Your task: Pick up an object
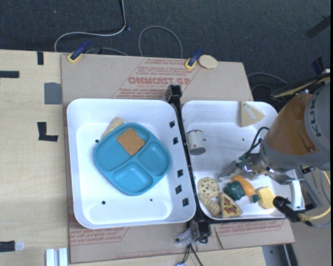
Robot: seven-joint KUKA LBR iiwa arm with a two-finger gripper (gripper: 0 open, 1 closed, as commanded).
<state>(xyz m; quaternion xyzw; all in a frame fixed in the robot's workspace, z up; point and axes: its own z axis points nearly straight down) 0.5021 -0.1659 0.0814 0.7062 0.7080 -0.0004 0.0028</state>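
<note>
Small toy foods, among them a green-and-orange piece (237, 189), cluster at the near end of right white bin (211, 115) | end effector (245, 168) hangs just above that piece, grip state indiscernible | blue sectioned plastic plate (134, 158) holds tan square (131, 142) in left bin (83, 148)

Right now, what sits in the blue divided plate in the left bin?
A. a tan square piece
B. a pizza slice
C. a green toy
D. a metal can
A: a tan square piece lies in one compartment of the blue divided plate.
</note>
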